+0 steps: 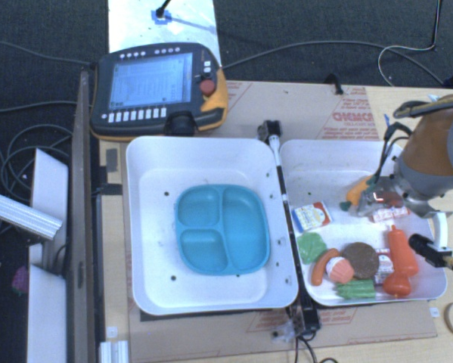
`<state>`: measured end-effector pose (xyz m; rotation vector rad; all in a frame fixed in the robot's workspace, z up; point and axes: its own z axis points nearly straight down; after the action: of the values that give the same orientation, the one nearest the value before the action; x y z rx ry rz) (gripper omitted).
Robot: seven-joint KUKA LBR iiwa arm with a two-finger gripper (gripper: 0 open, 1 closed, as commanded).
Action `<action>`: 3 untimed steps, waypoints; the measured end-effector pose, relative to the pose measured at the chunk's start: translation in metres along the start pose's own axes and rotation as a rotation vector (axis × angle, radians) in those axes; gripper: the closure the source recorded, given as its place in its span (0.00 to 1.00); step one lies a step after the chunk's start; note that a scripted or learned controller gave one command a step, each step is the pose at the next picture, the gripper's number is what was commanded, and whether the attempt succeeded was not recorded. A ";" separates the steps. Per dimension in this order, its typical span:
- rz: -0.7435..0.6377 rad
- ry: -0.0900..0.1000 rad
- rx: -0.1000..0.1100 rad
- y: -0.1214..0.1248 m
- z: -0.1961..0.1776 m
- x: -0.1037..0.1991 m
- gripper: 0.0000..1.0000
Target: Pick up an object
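The right bin (324,161) holds several toy foods along its near side. A white snack packet (311,216) lies at the left, with a green leaf piece (311,246) and a sausage (324,265) below it. A brown patty (360,259), a red ketchup bottle (400,259) and a green vegetable (355,289) sit by the front rim. My gripper (368,200) is low in the bin's right half, right beside an orange-yellow piece (355,190) and above a small white packet (383,216). Nothing is visibly held.
The left bin (147,203) contains a blue divided plate (222,229). A teach pendant (158,85) rests on the bench behind the left bin. A black clamp (271,132) sits between the bins at the back. The arm's orange band (430,146) overhangs the right bin's far right.
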<state>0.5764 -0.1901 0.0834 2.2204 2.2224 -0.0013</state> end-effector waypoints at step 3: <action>-0.003 0.000 -0.003 0.011 -0.086 0.041 1.00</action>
<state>0.5878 -0.1494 0.1695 2.2154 2.2246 0.0026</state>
